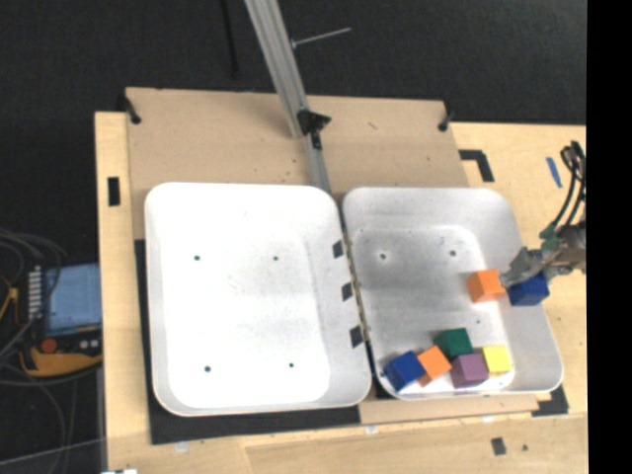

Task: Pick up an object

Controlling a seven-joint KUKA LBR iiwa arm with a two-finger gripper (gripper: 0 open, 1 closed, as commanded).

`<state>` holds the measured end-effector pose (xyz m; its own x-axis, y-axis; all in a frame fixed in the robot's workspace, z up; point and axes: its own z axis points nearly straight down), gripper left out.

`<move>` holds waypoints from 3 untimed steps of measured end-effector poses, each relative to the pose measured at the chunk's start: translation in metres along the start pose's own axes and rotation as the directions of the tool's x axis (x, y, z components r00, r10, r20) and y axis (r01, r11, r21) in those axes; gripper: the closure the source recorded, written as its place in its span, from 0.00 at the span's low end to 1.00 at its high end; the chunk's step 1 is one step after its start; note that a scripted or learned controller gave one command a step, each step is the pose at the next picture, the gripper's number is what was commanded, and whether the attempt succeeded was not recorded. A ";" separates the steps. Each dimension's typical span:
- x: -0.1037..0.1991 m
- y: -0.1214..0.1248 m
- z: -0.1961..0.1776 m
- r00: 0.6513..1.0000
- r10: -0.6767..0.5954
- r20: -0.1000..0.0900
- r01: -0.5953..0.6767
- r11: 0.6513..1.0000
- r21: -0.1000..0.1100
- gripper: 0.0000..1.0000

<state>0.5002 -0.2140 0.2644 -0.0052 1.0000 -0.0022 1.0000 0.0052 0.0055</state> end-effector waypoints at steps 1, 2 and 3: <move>0.053 0.007 -0.006 1.000 0.000 -0.004 0.000 1.000 0.004 1.00; 0.114 0.020 -0.005 1.000 -0.003 -0.005 0.003 1.000 0.006 1.00; 0.162 0.031 -0.008 1.000 -0.003 -0.003 0.003 1.000 0.005 1.00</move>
<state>0.5306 -0.0514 0.2727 -0.0082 1.0000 0.0012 1.0000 0.0082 0.0009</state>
